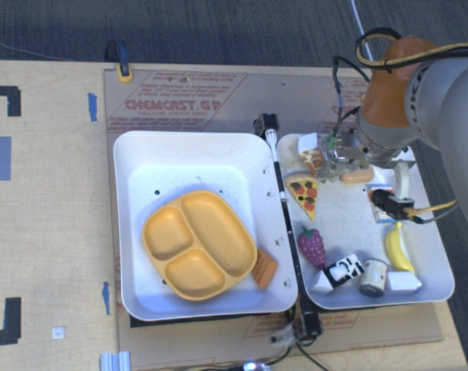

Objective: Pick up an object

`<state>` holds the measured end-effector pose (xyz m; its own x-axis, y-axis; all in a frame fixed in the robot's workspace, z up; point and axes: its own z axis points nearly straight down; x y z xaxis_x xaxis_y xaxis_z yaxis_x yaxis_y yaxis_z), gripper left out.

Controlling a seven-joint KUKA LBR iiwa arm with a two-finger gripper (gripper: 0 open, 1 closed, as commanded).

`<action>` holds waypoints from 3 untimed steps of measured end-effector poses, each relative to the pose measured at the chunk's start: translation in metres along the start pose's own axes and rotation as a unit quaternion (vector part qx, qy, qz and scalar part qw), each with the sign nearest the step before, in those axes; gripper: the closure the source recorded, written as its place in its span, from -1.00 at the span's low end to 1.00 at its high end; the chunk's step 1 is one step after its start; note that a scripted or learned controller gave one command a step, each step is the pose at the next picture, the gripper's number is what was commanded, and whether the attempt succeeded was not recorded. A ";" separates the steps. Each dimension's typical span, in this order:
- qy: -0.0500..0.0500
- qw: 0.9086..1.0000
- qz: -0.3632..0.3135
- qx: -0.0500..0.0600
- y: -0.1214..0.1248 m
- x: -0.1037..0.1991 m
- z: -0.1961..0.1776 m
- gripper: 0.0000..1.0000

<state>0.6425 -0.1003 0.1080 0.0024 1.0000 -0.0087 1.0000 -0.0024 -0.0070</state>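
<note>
While I watch from above, the grey arm with its orange band point(396, 76) reaches over the right white bin point(435, 273), its gripper point(336, 154) low at the far left corner; I cannot tell its state. Left white bin point(130, 207) holds a yellow three-compartment plastic plate point(197, 243) and a small tan cracker point(264, 269). Right bin: yellow banana point(398, 250) (long axis running near to far), pizza slice point(303, 195) tip pointing nearward, purple grapes point(313, 246). Board point(172, 103) lettering reads "CHEMCAST".
</note>
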 end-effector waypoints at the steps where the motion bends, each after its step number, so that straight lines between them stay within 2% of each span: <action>1: 0.003 1.000 -0.001 -0.006 0.016 -0.082 -0.117 1.00; 2: 0.004 1.000 -0.001 -0.003 -0.034 -0.053 -0.091 1.00; 3: 0.005 1.000 -0.002 -0.002 -0.015 0.007 -0.029 1.00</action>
<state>0.6277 -0.0929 0.1374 -0.0014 1.0000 0.0016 1.0000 0.0014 -0.0023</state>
